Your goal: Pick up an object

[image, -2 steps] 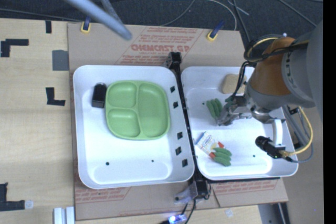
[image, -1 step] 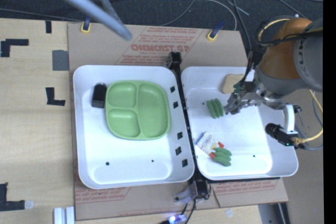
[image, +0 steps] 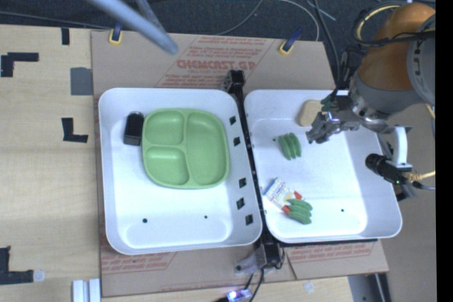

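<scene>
Here the gripper point(image: 320, 129) is seen low over the far part of the right bin point(image: 354, 223), its dark fingers pointed toward the bin's middle; whether they are parted or closed cannot be told from this slant, and nothing is seen between them. Just beside the fingertips, on the far side, a small tan object point(image: 308, 112) lies on the bin floor, rounded and pale, possibly touching the gripper, though that cannot be settled. A little nearer the camera, a ribbed green object point(image: 289, 146) lies close by but apart from the fingers. It is judged to be a light, hollow plastic toy, fairly stiff, with ridges that should give the pads some purchase; it would best be taken across its narrow width, at mid-length. The tan piece is judged light too, but smoother and rounder, so it may squirt out if pinched off-centre.

Further toward the near rim, a small crinkled wrapper point(image: 277, 189) and a green pod-like toy point(image: 300, 211) with red beside it lie together, touching; a clean grasp there would be harder.

In the left bin point(image: 117, 173) a green divided plate point(image: 187, 148) rests, with a black block point(image: 133, 129) just beside its left edge.
</scene>
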`<state>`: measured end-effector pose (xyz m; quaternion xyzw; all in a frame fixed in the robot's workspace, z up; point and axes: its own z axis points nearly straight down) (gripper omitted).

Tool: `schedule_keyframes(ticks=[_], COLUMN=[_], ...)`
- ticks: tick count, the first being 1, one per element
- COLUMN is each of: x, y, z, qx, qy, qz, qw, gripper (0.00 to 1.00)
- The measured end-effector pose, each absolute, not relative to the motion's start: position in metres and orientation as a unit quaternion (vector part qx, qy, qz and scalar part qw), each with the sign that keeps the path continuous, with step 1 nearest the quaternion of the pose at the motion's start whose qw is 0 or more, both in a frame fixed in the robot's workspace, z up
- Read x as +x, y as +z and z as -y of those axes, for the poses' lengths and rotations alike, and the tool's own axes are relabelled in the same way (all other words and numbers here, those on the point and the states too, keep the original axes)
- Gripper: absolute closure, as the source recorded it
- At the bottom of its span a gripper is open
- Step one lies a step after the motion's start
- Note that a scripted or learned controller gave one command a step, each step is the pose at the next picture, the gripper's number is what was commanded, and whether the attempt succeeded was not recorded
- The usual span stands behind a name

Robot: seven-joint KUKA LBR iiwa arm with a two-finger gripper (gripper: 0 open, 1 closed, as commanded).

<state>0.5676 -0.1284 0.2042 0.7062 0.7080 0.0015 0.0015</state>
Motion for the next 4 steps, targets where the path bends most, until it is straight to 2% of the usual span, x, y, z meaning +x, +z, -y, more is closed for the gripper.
schedule_keyframes(ticks=[1,3,4], x=[0.569,0.57,0.567], y=[0.251,0.253,0.232], z=[0.128,0.023,-0.026], qx=[0.706,0.705,0.705], qy=[0.0012,0.0,-0.0012], qz=[-0.708,-0.71,-0.709], qw=[0.002,-0.001,-0.001], gripper=[1.0,1.0,1.0])
